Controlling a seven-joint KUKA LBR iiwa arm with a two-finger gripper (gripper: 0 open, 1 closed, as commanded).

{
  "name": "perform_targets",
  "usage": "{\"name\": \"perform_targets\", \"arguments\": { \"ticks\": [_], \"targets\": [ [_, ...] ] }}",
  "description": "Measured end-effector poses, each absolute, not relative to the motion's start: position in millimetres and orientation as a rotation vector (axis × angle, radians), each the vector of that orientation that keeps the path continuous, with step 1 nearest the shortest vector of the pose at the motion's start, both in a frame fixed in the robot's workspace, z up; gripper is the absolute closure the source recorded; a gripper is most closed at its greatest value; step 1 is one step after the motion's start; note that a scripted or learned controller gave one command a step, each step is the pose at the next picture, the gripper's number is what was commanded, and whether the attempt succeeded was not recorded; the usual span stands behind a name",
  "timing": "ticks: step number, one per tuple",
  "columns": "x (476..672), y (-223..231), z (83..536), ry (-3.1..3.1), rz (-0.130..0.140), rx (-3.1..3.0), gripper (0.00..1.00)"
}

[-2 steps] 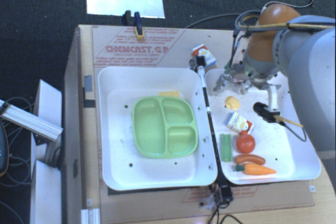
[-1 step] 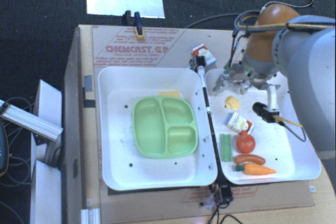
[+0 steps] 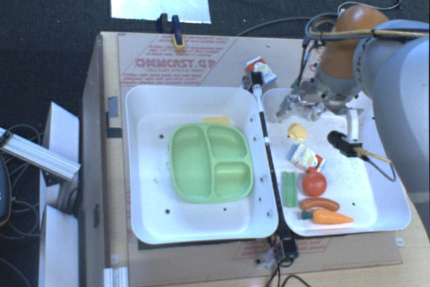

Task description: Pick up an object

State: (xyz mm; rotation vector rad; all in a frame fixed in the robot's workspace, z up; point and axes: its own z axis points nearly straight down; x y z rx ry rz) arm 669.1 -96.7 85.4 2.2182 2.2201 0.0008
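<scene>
Camera view from overhead, and here I am: my gripper (image 3: 304, 106) hangs over the 12 o'clock end of the right-hand shallow white plastic bin (image 3: 396, 208), close to its back wall. Whether my jaws are open or closed I cannot tell from this angle because the wrist hides too much. I see nothing gripped, so I claim no catch. The closest candidate is the small pale-yellow rounded lump (image 3: 297, 132), just at 6 o'clock of me, lying alone on bare white floor. That's the one I'd judge worth going for, with clear space all round it and nothing to knock. Further toward 6 o'clock sits the small white carton with orange and blue print (image 3: 306, 157), then the round red tomato (image 3: 314, 183), and there it gets crowded. The flat green stick (image 3: 289, 189) lies at the tomato's 9 o'clock, with the reddish-brown sausage (image 3: 320, 203) and the orange carrot (image 3: 329, 217) packed close at its 6 o'clock. A descent there would likely nudge neighbours. So the plan is to slide toward 6 o'clock until centred over the lump, spread wide, come straight down and close slowly, since a rounded thing may squirt out sideways. The left-hand white bin (image 3: 144, 165) with its light-green divided plastic plate (image 3: 210, 162) is well apart at 9 o'clock and not my business.
</scene>
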Motion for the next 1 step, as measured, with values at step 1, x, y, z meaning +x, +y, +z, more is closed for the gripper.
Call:
{"name": "perform_targets", "arguments": {
  "ticks": [1],
  "targets": [
    [669.2, -93.7, 85.2, 2.222, 0.001, 2.216, 0.0]
  ]
}}
